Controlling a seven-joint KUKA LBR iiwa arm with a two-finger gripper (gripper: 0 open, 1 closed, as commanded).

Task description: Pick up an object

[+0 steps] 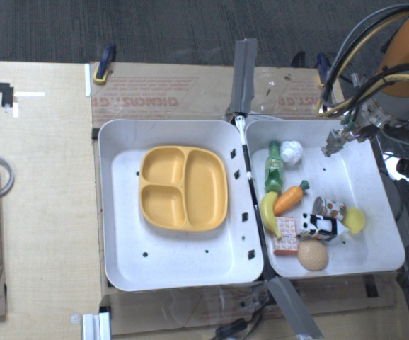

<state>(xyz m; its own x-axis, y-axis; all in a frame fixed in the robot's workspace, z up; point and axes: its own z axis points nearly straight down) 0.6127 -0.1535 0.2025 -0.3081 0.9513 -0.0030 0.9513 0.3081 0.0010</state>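
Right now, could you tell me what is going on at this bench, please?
The arm's pincer sits at the upper right corner of the right bin, with nothing seen between its tips. That bin holds a green bottle, a white ball, a carrot, a banana, a lemon, a brown egg-shaped thing and a few small toys. The left bin holds a yellow divided plate. Nothing has been picked yet.
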